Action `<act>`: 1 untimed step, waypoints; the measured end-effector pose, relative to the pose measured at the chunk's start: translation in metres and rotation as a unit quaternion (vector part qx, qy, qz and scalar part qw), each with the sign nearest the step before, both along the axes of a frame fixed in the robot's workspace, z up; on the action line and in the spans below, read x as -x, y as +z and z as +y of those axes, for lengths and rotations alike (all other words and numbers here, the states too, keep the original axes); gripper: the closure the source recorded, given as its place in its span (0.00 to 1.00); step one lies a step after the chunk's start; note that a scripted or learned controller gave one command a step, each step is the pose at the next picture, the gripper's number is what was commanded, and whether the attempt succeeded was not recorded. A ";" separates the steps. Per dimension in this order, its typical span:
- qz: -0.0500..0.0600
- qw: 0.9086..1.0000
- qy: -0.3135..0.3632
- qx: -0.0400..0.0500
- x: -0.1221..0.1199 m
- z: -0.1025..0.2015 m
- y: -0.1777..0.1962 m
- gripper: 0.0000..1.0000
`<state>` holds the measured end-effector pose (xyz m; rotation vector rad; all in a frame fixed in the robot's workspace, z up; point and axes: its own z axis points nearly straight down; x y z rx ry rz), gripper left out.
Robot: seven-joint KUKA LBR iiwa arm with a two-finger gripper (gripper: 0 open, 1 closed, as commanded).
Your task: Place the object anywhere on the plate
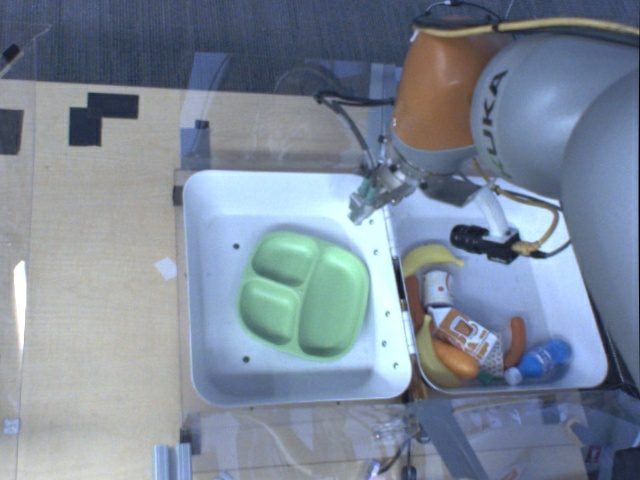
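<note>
A light green plate [303, 294] with three compartments lies in the left white bin [215, 268], with nothing on it. My gripper [366, 201] hangs at the far end of the wall between the two bins, above and to the right of the plate. Its tip is small and partly hidden under the orange wrist band [440, 88]. In the right bin [560, 298] lie a yellow banana [428, 259], a small can [437, 288], an orange and white carton [466, 334], a red sausage [516, 340] and a blue-capped bottle [538, 360].
An orange fruit-like item [452, 362] and a second yellow banana [426, 350] sit at the near left of the right bin. A black cable fitting [485, 240] hangs over that bin. The tan bench [90, 268] stretches away to the left.
</note>
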<state>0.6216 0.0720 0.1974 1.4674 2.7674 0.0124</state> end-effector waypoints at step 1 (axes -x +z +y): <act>0.003 0.995 0.097 0.001 0.089 0.028 -0.012 1.00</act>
